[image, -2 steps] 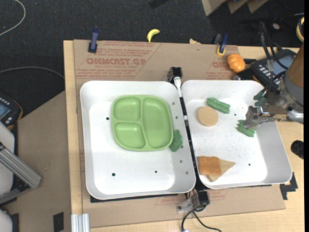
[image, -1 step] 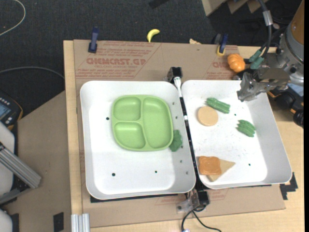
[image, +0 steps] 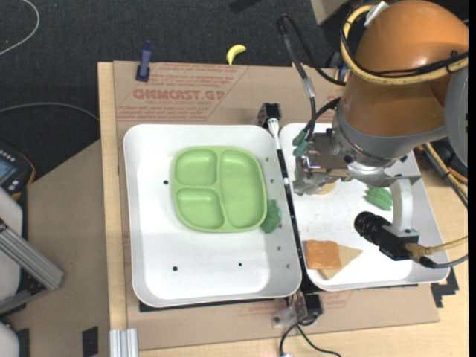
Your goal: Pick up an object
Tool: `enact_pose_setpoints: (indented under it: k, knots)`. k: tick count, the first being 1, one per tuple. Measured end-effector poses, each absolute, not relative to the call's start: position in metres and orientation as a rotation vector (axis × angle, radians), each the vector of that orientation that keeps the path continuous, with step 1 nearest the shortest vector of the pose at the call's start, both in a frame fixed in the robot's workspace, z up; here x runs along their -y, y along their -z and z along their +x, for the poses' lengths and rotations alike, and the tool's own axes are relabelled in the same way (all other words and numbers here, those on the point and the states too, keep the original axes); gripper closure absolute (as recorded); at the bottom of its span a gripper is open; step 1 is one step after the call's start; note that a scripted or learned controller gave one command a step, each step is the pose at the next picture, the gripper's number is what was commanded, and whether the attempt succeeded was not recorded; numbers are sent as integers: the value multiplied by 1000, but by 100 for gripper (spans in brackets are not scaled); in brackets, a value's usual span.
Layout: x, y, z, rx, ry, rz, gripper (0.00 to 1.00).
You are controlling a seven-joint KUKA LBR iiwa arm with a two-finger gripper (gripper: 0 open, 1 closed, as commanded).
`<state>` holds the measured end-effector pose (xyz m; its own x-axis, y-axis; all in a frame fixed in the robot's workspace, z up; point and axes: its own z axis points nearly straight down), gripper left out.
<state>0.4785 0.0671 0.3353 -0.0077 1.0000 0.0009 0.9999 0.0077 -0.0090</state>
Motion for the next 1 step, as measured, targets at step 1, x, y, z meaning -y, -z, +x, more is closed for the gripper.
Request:
enact_pose_setpoints:
  k: [1]
  knots:
    - [-117, -453, 480, 2233, 20, -2219, 100]
